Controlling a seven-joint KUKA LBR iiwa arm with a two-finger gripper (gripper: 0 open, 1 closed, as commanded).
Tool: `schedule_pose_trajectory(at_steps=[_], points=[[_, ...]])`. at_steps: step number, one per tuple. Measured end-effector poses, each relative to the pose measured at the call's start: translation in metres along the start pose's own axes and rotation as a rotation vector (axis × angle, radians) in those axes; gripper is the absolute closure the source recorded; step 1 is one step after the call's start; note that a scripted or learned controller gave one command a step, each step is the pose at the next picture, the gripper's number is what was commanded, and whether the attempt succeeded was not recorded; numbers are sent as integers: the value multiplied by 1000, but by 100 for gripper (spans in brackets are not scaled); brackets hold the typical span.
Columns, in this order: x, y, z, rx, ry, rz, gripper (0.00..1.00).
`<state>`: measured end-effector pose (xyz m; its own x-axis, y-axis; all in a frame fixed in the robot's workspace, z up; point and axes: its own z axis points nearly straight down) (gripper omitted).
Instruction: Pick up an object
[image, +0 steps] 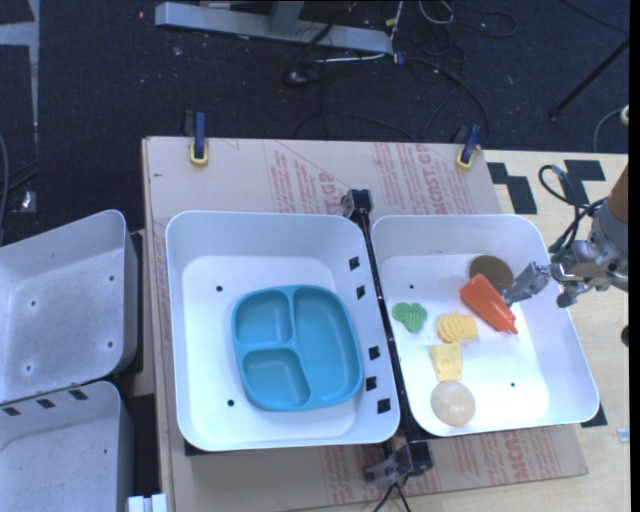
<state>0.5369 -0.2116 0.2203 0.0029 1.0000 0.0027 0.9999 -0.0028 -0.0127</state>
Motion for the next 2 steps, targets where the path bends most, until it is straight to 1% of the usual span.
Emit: schedule_pose_trajectory(at_steps=[1, 2], points=[[1, 3, -7, -13, -3, -4, 0], [-2, 0, 56, -7, -1, -1, 0]])
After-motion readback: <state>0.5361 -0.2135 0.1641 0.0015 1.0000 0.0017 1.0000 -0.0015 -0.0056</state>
